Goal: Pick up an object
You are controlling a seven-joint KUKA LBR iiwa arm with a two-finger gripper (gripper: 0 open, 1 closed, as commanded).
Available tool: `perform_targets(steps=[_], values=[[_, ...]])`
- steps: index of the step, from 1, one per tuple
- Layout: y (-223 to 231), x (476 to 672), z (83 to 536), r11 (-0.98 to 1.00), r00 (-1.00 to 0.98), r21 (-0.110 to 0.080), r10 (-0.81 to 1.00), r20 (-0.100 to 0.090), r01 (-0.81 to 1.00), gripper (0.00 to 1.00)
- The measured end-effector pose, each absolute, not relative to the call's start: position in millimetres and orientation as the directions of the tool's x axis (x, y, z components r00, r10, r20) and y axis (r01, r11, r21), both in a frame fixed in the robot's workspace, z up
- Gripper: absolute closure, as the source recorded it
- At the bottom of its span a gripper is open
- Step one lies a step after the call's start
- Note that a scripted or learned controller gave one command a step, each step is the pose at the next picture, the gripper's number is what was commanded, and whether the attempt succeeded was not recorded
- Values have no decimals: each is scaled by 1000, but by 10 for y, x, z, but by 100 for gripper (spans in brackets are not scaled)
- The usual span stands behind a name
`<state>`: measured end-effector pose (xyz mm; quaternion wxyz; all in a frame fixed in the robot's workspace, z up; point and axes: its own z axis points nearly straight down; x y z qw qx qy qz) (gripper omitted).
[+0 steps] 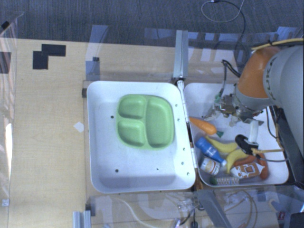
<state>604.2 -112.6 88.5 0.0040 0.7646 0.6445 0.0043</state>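
I'm seeing the gripper (232, 112) hovering over the right bin (194, 96), just above the carrot (203, 126); I cannot tell its state. Banana (227, 148) and blue bottle (207, 147) are lying below the carrot

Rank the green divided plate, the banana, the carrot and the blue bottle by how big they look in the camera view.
1. green divided plate, by far the largest
2. banana
3. carrot and blue bottle, too alike to separate; the banana partly covers the bottle.
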Motion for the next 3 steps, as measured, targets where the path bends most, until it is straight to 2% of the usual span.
perform_targets(steps=[1, 2, 3], values=[[-857, 5716, 902, -5, 5, 18, 1000, -3, 1000, 0], [-853, 5258, 912, -41, 41, 24, 999, -4, 999, 0], [-852, 5115, 913, -41, 41, 29, 999, -5, 999, 0]])
